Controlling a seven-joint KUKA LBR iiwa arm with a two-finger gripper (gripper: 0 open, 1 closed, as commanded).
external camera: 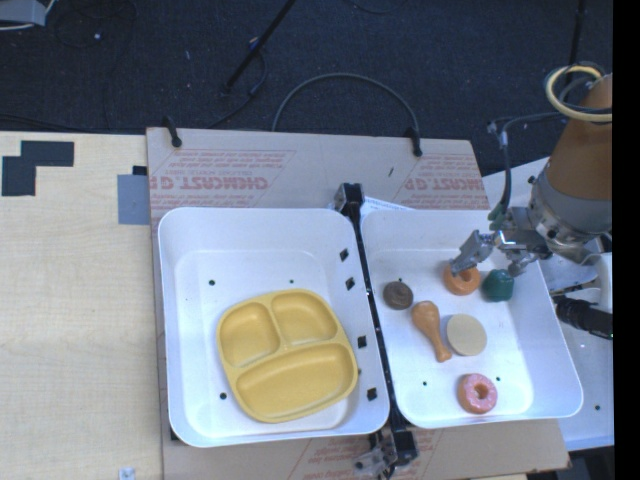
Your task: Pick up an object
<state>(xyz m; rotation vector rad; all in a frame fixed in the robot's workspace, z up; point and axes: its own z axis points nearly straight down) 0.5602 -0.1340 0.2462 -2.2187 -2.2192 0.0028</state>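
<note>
- Nearest you in the right bin [560, 393] lies a pink frosted doughnut [477, 394], well clear of the arm and not yet touched.
- A little farther in, you see a round beige disc [466, 335] with a tan drumstick-shaped piece [432, 329] just beside it, and a small dark brown round object [398, 294] towards the divider.
- The left bin [190, 268] holds one thing: a yellow compartment tray [287, 354] with three wells, all bare as far as you can see.
- Farther back in the right bin, an orange ring-shaped piece [462, 281] and a dark green round object [497, 286] lie just beside each other, right under the gripper [493, 251].
- The gripper hangs low over that pair with its fingers spread apart, one towards the orange ring, the other towards the green object. You see nothing between them, so treat it as holding nothing.
- By my reading the pick is at the approach stage: nothing is lifted, every object lies on a bin floor, and closing and raising are left to do. Which of the two it aims at, I cannot tell.
- Both bins sit on a cardboard sheet [300, 173] on the tabletop [70, 298].
</note>
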